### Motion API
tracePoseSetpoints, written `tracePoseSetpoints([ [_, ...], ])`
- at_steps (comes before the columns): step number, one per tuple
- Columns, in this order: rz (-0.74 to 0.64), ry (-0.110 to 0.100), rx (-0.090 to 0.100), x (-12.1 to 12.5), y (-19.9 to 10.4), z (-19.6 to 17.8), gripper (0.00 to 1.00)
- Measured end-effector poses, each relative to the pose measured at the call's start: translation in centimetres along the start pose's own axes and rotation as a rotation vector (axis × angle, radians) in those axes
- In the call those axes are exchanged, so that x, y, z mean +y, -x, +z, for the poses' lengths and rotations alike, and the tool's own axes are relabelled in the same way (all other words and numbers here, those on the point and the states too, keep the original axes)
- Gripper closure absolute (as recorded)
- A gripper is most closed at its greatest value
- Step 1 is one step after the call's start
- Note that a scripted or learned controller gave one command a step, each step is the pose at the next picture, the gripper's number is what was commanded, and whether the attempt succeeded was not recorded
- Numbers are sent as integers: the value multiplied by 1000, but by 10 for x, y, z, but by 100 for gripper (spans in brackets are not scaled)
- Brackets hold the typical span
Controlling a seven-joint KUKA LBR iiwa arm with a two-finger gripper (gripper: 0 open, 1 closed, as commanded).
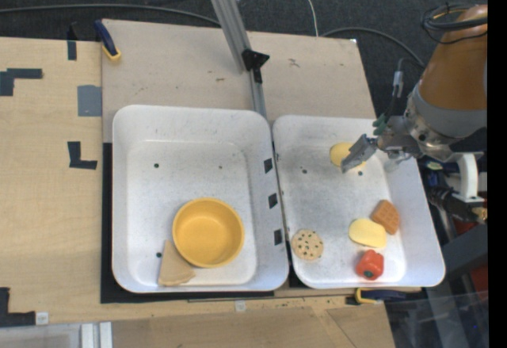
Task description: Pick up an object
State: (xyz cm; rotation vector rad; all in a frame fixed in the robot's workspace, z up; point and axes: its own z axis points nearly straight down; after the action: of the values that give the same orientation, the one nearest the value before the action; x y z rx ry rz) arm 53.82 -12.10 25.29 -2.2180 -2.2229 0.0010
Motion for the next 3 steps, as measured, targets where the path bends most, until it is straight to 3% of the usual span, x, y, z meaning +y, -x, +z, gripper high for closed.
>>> tracePoseSetpoints([
  [1, 0, 0, 0, 0, 0, 0, 0],
  [3, 1, -6, 1, 3, -7, 103, 0],
])
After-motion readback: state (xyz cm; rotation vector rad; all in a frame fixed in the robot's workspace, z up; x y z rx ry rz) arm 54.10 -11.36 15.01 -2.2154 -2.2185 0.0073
